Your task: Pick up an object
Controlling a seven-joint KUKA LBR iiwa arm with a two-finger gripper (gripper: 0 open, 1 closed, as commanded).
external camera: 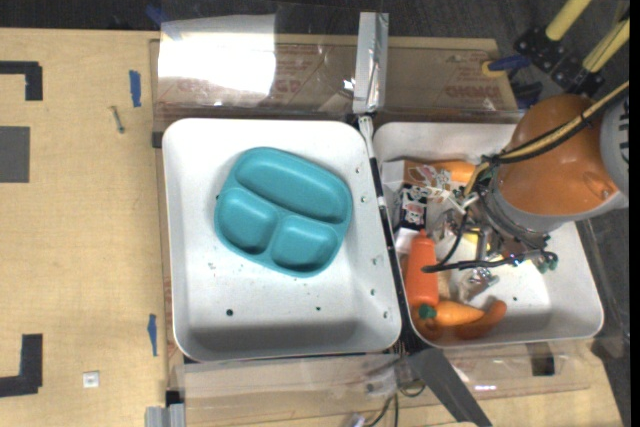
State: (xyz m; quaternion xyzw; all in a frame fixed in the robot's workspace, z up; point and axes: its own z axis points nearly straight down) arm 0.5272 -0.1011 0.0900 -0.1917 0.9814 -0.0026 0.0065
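arm low in right bin (585,300), above toy carrot (462,314) | end effector (480,260) state: can't tell, wrist hides it | carrot lies loose, reachable

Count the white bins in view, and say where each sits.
2. The left bin holds a teal divided tray. The right bin holds the small objects, with the arm over it.

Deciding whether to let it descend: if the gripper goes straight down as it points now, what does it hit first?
Probably the carrot near the right bin front wall; the gripper hangs just above it. Depth is unclear from this slanted view.
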